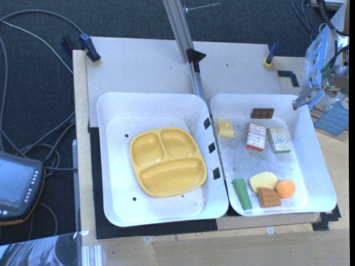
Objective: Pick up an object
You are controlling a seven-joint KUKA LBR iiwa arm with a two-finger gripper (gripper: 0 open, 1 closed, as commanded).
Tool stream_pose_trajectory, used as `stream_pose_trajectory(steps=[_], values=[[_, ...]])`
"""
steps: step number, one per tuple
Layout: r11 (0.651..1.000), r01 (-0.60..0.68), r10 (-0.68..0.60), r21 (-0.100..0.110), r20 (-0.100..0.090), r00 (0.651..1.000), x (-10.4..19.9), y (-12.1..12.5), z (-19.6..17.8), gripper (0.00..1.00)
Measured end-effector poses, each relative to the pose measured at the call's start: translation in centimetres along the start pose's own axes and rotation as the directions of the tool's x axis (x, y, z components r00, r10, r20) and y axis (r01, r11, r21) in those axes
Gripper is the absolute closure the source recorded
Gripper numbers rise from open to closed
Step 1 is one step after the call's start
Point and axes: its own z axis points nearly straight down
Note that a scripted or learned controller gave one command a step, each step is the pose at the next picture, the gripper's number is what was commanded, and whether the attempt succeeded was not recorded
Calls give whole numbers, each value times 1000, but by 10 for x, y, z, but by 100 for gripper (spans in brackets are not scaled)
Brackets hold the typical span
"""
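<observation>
A yellow tray (168,162) is seen mid-left in the left bin (111,148), with bare floor around it. Small items, an orange ball (285,189) included, are spread across the right bin (324,176). The gripper (302,101) is placed over that bin's upper-right rim; the jaws' state cannot be told.

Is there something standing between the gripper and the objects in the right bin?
Nothing visible does. The gripper hangs at the right bin upper right rim. The nearest items, the brown chocolate bar and green-white box, lie uncovered on the bin floor, apart from each other.
</observation>
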Motion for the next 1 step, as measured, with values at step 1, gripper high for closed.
stream_pose_trajectory(steps=[1], values=[[1000,0,0,0,0,1000,0,0,0,0]])
